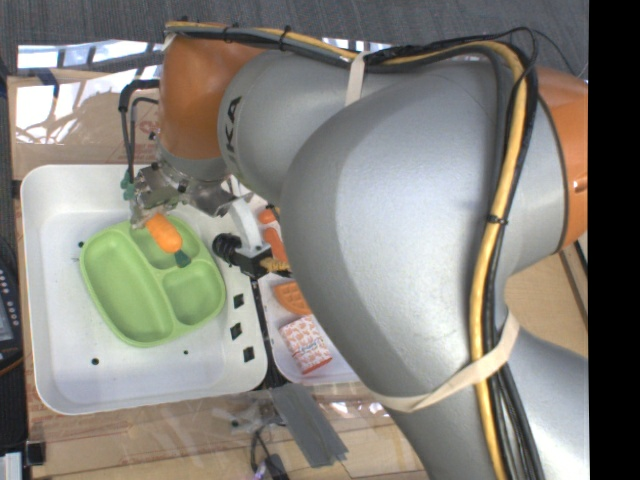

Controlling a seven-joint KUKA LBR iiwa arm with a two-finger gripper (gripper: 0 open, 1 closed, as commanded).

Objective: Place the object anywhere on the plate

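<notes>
Gripper [150, 203] poised at far rim of green plate [150, 288], directly above carrot [166, 236]. Finger spread not discernible; cannot tell whether clamped or released. Carrot lying inside plate's far compartment, leafy end toward plate centre, apparently resting on plate surface. Placement judged effectively achieved. Plate inside left white bin [60, 368]; packets [303, 343] beyond plate's right side.
</notes>
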